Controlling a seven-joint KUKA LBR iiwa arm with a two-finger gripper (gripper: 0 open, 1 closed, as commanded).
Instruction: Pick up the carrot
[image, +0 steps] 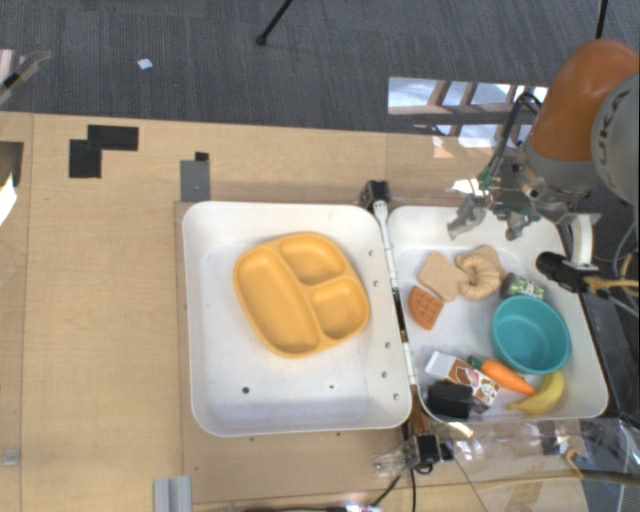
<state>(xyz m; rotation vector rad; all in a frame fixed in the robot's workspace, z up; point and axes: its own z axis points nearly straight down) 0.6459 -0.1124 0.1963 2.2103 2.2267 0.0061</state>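
A small orange carrot (503, 376) lies near the right bin's (420, 225) near edge; likely light, rigid, best gripped mid-body. The gripper (490, 219) hovers far off, fingers spread, holding nothing.

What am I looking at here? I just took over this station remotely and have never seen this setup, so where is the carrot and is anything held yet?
This is one fixed camera above a wooden bench, looking down at a slant. The grey arm with an orange band reaches in from the picture's right. Its end effector hangs over the far edge of the right bin, with nothing between its fingers. The left bin holds a yellow divided plate. The right bin holds the carrot near its front edge, beside a banana and below a teal bowl. Farther back lie a bread slice, a pretzel-like piece and an orange waffle.
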